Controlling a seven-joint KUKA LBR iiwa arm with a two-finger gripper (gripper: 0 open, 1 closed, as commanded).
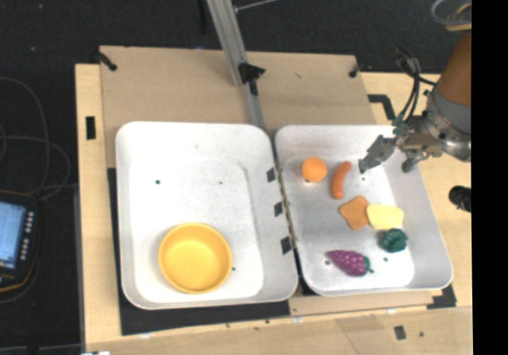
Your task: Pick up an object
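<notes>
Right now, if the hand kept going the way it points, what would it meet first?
The hand points down and toward the left over the right bin. The orange sausage lies nearest along that line, so probably that first, though height above the bin is hard to judge.

even overhead light falls bright on the two white bins (198,147), nearly washing out their surface. the surroundings stay dark. shadows are faint, and the frame looks slightly soft, perhaps low resolution.
</notes>
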